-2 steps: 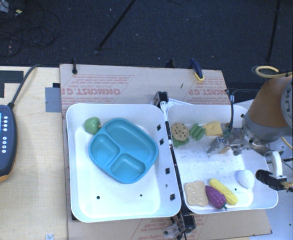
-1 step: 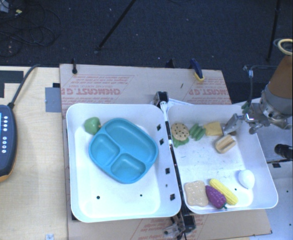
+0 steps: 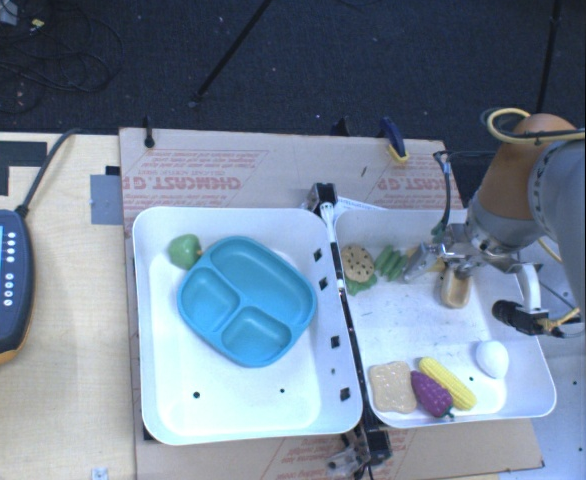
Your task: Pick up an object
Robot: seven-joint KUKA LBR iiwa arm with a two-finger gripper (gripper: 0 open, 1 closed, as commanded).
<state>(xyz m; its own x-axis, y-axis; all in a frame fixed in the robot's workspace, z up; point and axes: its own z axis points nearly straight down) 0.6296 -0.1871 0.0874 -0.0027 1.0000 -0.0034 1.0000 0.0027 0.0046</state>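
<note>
Low over the right bin (image 3: 533, 393) hangs the hand (image 3: 455, 286).

The arm (image 3: 533, 183) is cut off at the right edge, and its pincer (image 3: 443, 258) is too blurred to read.

You see the arm (image 3: 533, 183) entering from the right side of the camera view, in the upper part of the right-hand half. Its grey link fills the right margin, and the orange band (image 3: 518, 168) sits just above the wrist, curving down and to the left. The wrist points down and to the left, toward the far part of the right bin. The gripper (image 3: 451, 260) hangs low at the end of the wrist, its metal parts spread out to the left. You cannot read the gripper's state at this angle. A black cable with a connector hangs just below the wrist, on its right.
</note>
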